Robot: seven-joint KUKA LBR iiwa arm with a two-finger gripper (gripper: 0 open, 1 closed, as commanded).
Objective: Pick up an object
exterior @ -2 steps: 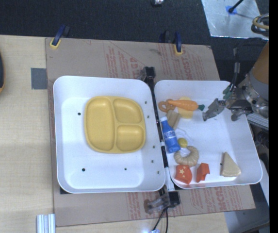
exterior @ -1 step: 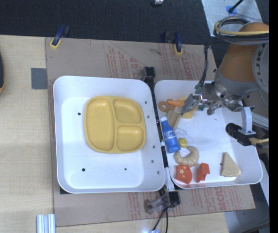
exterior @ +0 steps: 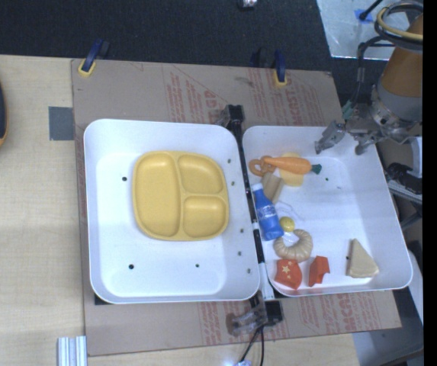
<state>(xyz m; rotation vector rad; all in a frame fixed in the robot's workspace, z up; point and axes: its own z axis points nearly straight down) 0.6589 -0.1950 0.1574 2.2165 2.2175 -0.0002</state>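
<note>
Starting at the left of the bench, the left bin (exterior: 100,204) holds one item: a yellow divided plate (exterior: 180,195), lying flat near the bin's centre, three compartments facing up.

Moving right across the join, the right bin (exterior: 371,204) holds the loose objects, grouped along its left side and front edge. An orange carrot toy (exterior: 283,164) lies crosswise near the back left, touching a pale yellow block (exterior: 294,177) just behind and beneath it. A tan wooden piece (exterior: 271,187) sits just in front of the carrot. A blue bottle (exterior: 265,213) lies lengthwise along the bin's left wall, with a small yellow item (exterior: 287,223) just beside its lower end. A beige ring (exterior: 294,245) rests in front of these. At the front edge lie a red strawberry-like piece (exterior: 288,273) and a red-orange block (exterior: 319,269), near each other. A tan wedge (exterior: 361,260) sits apart at the front right.

At the far right, the gripper (exterior: 349,137) hangs over the bin's back right corner, fingers spread apart, nothing between them. It stands well apart from every object; the carrot toy is the nearest.
</note>
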